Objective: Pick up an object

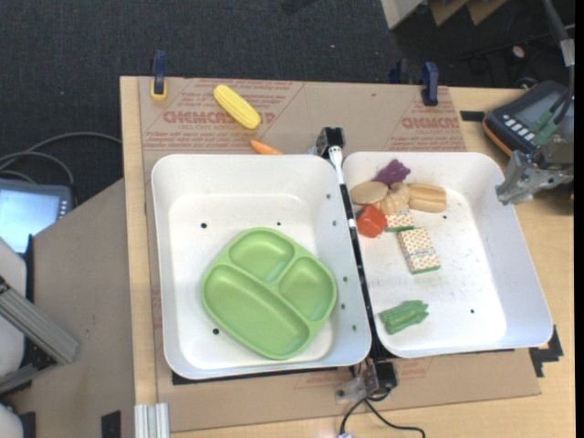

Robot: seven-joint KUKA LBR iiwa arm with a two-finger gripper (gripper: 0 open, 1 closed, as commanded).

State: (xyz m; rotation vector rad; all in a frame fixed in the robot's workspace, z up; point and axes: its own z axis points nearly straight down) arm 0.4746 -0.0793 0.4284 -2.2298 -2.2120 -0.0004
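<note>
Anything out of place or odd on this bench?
Yes. A yellow toy corn cob and a small orange piece lie on the cardboard behind the left bin, outside both bins. The other toy foods sit in the right bin; the green divided plate sits flat.

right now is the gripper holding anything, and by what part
Nothing is held. The grey metal gripper sits at the right white plastic bin's far right rim, away from the toy food pieces.

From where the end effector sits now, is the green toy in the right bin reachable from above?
Probably yes: the green toy lies alone in the right bin, apart from the cluster, while the end effector sits at the bin's right rim.
</note>
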